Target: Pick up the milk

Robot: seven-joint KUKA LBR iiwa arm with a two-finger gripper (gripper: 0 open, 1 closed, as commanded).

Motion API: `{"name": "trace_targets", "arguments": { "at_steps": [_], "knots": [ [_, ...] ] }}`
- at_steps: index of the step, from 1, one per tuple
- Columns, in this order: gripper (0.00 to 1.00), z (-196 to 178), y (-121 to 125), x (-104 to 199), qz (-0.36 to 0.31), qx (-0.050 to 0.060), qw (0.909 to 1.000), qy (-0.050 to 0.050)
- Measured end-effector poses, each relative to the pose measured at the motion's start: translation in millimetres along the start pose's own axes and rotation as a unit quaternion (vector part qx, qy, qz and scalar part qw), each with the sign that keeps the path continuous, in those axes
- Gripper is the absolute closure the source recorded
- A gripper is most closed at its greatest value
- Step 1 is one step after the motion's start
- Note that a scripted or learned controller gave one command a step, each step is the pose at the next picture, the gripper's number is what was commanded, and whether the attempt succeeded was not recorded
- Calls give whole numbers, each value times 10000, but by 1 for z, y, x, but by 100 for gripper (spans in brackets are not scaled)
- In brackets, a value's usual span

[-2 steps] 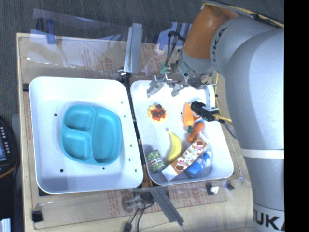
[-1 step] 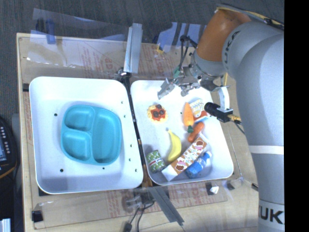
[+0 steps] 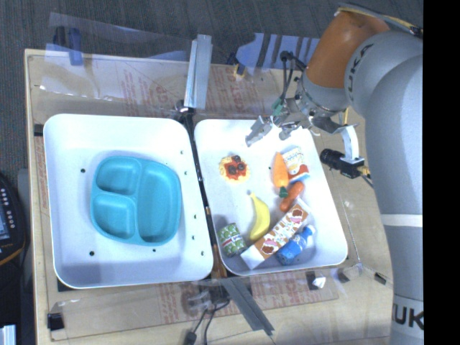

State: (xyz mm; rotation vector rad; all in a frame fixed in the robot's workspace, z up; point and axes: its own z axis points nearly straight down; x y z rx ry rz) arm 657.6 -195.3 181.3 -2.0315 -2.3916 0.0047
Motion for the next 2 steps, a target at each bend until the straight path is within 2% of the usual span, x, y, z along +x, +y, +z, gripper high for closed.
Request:
{"name": "trace_targets", "arguments": {
  "at_steps": [1,2],
  "knots": [
    [0,1,0,4,-227,15,9997,12],
    [0,-2,-1,-11,-506,-10,9987,-5]
  ]
}}
